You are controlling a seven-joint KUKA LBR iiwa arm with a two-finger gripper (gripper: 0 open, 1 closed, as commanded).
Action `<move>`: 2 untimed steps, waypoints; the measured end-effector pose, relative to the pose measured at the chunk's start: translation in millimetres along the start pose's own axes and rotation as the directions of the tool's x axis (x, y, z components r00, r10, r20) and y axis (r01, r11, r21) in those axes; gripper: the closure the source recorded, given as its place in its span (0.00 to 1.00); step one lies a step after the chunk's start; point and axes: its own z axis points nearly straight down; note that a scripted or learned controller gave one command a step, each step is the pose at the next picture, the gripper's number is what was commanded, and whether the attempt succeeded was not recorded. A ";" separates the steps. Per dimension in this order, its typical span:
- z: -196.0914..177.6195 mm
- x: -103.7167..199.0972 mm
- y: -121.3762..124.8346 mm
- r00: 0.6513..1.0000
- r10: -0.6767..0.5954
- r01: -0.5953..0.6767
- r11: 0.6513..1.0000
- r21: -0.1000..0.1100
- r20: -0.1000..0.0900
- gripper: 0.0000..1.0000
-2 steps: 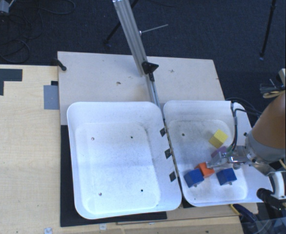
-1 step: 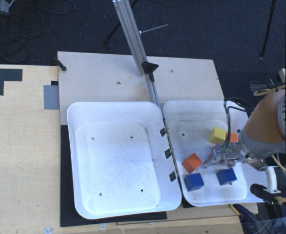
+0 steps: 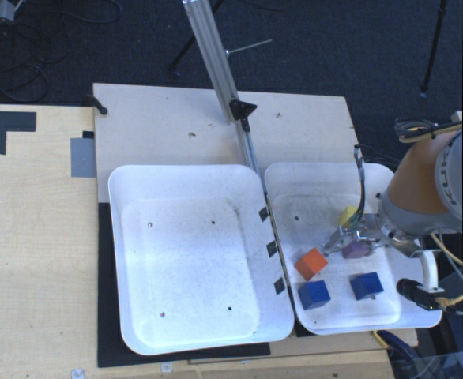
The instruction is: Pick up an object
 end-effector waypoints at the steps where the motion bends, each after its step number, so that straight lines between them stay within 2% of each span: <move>1: -9.8 -0.4 -1.3 1.000 -0.001 0.001 1.000 0.002 0.000 1.00; 2: -14.1 69.2 -63.5 1.000 -0.003 0.003 1.000 0.009 -0.005 1.00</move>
